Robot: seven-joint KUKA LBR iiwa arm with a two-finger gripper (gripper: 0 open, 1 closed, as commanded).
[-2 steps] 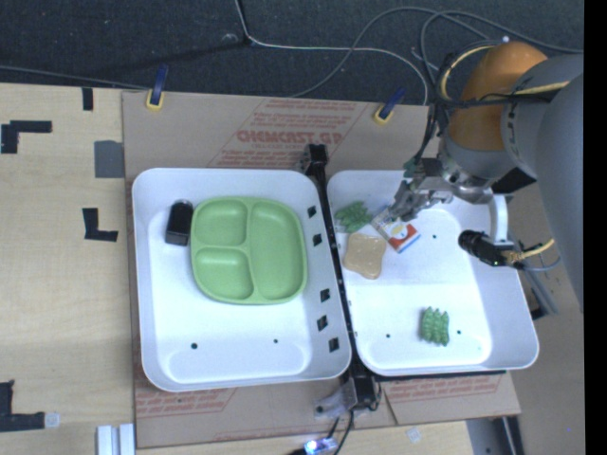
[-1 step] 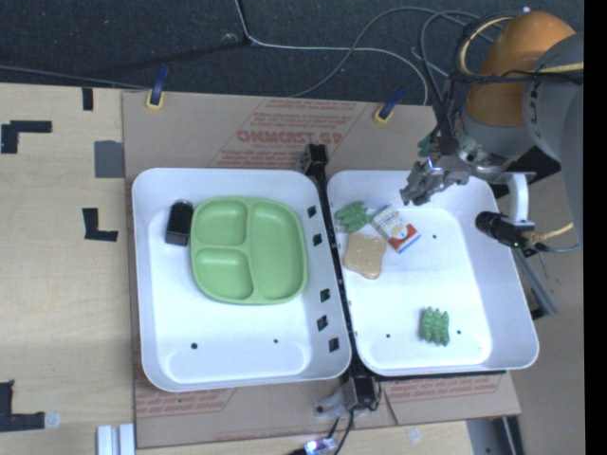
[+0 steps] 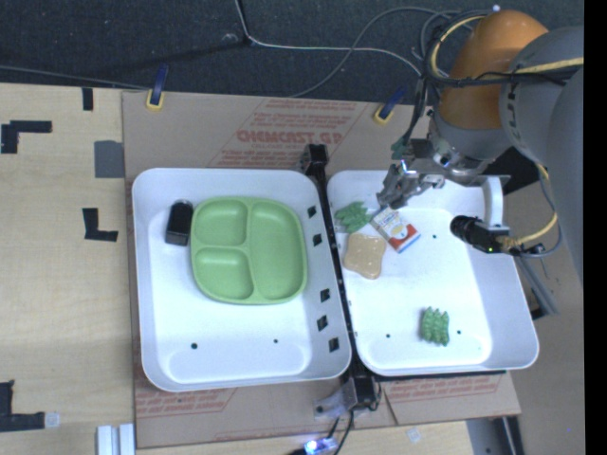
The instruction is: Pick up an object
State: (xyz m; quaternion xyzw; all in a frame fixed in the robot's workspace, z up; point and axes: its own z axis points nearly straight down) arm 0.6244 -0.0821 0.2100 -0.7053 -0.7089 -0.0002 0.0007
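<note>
My gripper (image 3: 398, 190) hangs over the far left part of the right bin (image 3: 493, 292), just above a small red and white packet (image 3: 398, 231). A green leafy toy (image 3: 351, 217) lies to the packet's left, against the bin's left wall. A tan bread-like piece (image 3: 364, 255) sits just below both. A small green ridged object (image 3: 434, 325) rests alone toward the bin's front. From this angle the fingers are too small and dark to read.
The left bin (image 3: 161, 330) holds a light green divided plate (image 3: 249, 250) and a small black block (image 3: 178, 223) at the plate's left. A black divider strip (image 3: 327, 254) runs between the bins. Cables loop behind the arm's orange band (image 3: 488, 69).
</note>
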